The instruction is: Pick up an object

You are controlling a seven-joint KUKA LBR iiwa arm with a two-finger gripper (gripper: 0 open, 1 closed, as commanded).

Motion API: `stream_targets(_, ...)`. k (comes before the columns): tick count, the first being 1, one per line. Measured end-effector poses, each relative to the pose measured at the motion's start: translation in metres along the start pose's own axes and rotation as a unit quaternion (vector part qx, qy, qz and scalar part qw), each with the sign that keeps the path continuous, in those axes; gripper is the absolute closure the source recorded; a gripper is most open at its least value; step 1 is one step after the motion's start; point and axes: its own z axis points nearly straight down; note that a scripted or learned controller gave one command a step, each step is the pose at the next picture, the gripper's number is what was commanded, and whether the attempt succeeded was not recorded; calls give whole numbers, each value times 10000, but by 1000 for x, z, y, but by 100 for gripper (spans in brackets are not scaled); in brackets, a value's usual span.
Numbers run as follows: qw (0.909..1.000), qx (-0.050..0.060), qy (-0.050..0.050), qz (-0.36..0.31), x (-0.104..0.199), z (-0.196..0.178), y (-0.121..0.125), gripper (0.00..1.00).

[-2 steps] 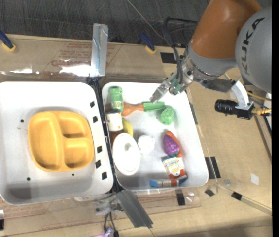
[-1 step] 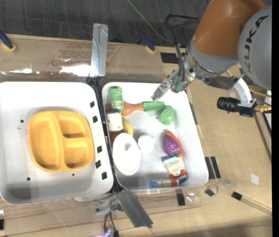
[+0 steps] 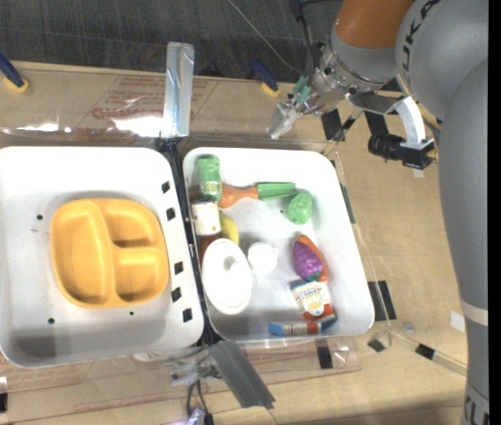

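Note:
My gripper (image 3: 284, 120) hangs above the bench just past the far rim of the right bin (image 3: 350, 237), with nothing seen in it. Below it in that bin lie a green-capped bottle (image 3: 207, 184), an orange and green toy carrot (image 3: 258, 191) and a green lump (image 3: 300, 206). Nearer the front are a purple object (image 3: 307, 258), a white round lid-like dish (image 3: 227, 275), a small white cup (image 3: 262, 257), a yellow piece (image 3: 230, 229), a colourful pouch (image 3: 312, 297) and a marker (image 3: 300, 328).
The left bin (image 3: 11, 193) holds a yellow divided plate (image 3: 109, 251). A metal strip (image 3: 179, 87) stands upright behind the gap between the bins. The grey arm (image 3: 450, 78) fills the right side, with a black fitting (image 3: 399, 149) beside the right bin's far corner.

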Motion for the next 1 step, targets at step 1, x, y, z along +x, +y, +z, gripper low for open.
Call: stream_targets(1, 9938, 24, 22, 1108, 103, 43, -32, 100)
